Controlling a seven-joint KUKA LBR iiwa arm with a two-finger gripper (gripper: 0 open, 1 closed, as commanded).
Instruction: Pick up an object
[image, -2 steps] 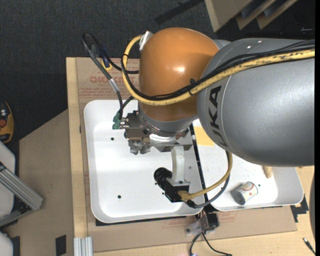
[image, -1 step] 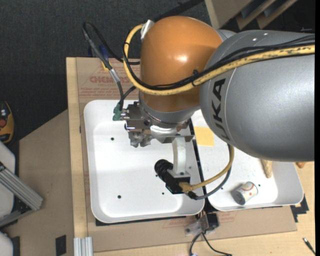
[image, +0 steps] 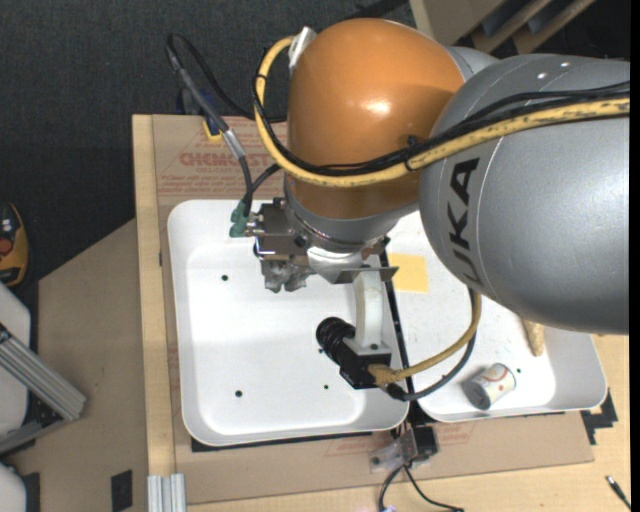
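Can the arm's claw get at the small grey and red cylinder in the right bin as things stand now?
Probably yes: the cylinder lies alone on open bin floor, nothing on top. The arm hangs beside it.

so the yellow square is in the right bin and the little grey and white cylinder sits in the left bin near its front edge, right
Not quite. The camera view shows the small grey and white cylinder in the right bin, near its front edge, not in the left bin. The rest stands: the yellow square lies in the right bin too, close to the divide between the bins, partly under the arm.
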